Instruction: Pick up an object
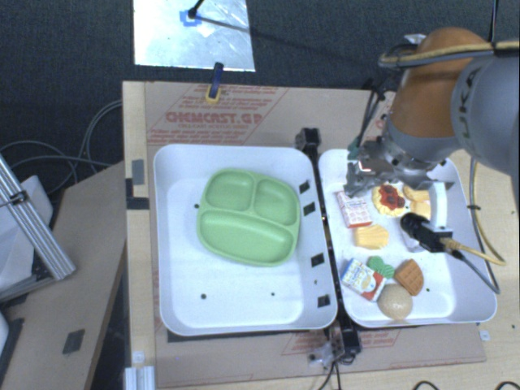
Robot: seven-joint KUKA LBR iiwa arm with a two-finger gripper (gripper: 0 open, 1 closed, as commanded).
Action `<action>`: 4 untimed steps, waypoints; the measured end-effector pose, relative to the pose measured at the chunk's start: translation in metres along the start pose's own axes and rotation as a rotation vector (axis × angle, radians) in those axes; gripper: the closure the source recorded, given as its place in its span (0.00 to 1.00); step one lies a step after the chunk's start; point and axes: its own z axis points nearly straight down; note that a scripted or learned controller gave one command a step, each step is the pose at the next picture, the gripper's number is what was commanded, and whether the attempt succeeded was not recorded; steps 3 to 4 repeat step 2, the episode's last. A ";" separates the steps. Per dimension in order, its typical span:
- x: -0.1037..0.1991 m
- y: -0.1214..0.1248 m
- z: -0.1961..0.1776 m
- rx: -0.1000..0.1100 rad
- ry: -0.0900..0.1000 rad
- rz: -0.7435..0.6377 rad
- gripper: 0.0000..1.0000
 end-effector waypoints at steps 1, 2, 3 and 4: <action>0.005 0.006 0.000 0.000 0.001 -0.001 1.00; 0.003 0.001 0.000 0.001 0.000 0.002 1.00; 0.003 0.001 0.000 0.001 0.000 0.002 1.00; 0.003 0.001 0.000 0.001 0.000 0.002 1.00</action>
